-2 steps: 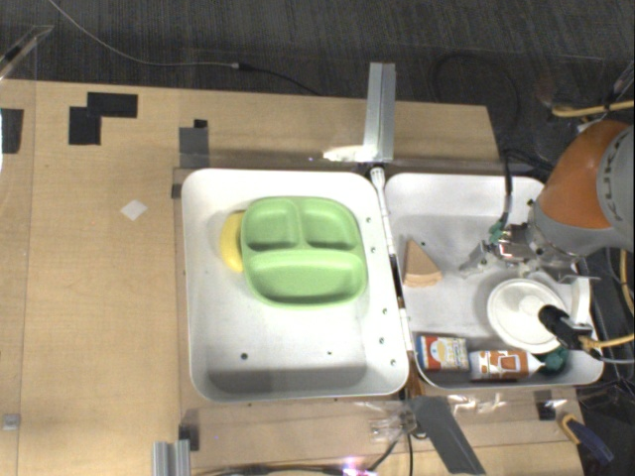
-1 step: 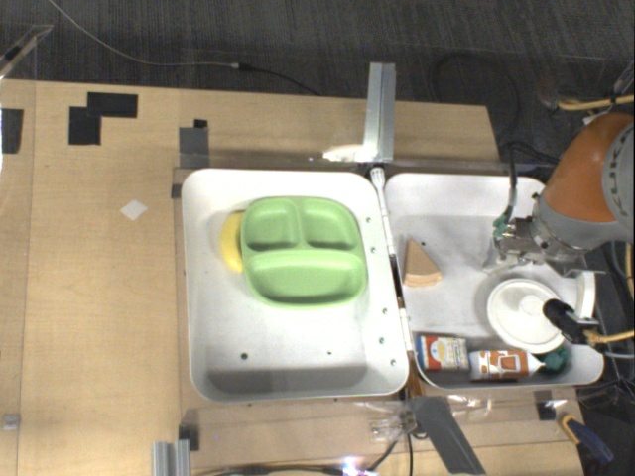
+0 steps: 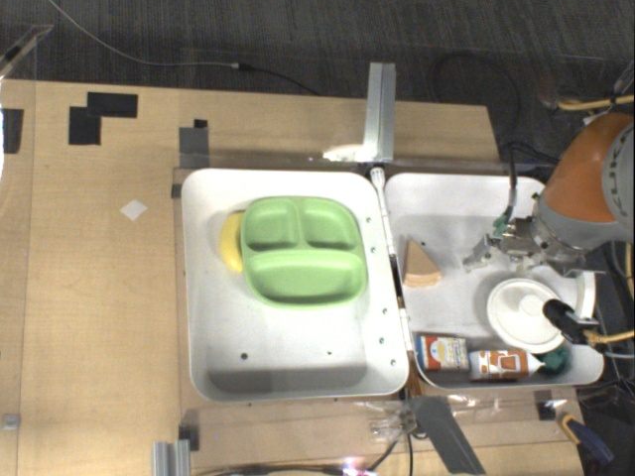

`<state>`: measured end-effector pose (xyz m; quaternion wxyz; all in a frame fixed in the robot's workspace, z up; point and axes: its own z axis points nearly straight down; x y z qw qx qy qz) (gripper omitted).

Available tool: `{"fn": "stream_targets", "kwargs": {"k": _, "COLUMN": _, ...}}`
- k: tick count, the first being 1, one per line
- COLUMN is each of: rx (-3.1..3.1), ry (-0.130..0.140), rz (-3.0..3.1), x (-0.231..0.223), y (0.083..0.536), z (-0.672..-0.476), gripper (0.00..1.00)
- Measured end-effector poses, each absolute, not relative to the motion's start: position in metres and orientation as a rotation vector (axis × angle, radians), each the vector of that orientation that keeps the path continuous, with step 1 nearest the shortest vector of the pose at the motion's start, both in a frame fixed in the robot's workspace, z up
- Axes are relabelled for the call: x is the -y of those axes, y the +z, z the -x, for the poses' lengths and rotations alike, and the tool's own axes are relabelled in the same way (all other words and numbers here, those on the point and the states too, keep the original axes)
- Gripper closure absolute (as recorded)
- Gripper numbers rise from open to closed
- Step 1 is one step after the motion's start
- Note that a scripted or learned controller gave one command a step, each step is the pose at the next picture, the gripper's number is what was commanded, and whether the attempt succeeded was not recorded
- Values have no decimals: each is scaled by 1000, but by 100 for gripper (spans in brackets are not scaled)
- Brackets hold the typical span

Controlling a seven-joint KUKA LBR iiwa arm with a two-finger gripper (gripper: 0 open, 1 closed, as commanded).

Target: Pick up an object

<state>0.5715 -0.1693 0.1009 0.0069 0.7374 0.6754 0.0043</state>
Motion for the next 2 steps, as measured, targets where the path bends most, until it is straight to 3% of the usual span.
{"fn": "stream_targets", "kwargs": {"k": 1, "rx": -2495, "ry": 10, "rz": -1895, "x": 107, "y": 88, "z": -573, "gripper": 0}}
{"fn": "stream_targets", "kwargs": {"k": 2, "rx": -2466, "ry": 5, "rz": -1928, "x": 91, "y": 89, "z": -581, "gripper": 0}}
